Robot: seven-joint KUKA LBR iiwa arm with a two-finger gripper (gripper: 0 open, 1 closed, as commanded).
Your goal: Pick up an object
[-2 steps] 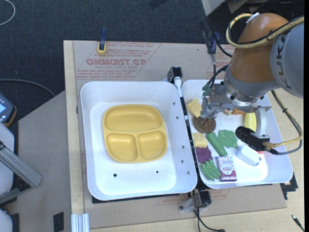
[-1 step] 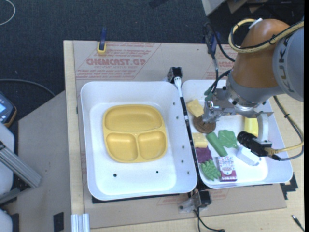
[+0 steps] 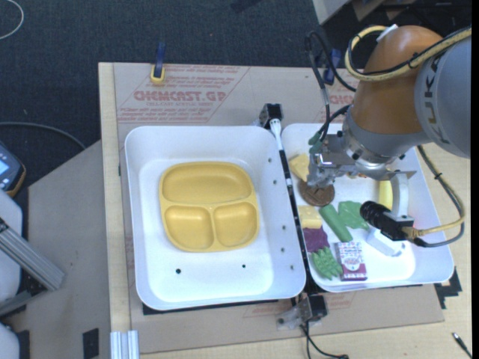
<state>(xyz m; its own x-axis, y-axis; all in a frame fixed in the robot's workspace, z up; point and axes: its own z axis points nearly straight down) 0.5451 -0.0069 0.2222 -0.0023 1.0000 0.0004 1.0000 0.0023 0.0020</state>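
Gripper [image 3: 320, 176], right bin [image 3: 434, 264]: poised low over brown round piece [image 3: 317, 194] beside yellow item [image 3: 300, 166]; finger opening cannot be told, nothing visibly held. Advice: centre on the brown piece, avoid green toy [image 3: 342, 218], close before lifting straight.

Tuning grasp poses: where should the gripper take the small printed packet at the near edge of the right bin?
Judging by its pose, the packet lies flat, so come straight down and pinch across its narrow width. The green toy crowds its left side; the right side looks freer, though the bin wall is near.
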